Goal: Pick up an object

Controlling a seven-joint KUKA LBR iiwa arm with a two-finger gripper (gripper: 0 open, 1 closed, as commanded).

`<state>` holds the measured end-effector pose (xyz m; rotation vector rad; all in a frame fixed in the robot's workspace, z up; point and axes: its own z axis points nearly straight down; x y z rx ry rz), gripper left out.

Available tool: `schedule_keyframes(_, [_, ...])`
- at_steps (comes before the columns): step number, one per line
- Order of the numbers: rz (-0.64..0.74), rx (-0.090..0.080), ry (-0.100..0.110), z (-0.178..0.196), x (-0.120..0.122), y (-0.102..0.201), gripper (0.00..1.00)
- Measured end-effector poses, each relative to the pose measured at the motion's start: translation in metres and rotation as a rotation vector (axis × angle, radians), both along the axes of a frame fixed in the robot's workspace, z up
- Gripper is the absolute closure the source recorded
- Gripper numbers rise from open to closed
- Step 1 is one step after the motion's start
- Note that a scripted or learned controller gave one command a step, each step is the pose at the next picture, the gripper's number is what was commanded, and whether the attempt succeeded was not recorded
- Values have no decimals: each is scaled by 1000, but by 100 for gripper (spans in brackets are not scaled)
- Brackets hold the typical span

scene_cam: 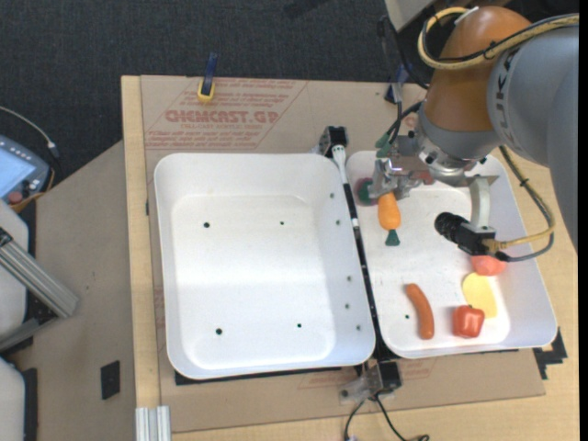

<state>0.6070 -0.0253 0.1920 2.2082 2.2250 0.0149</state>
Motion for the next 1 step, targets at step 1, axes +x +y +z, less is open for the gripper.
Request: schedule_keyframes(1, [2,1,9,-7,11,101,100])
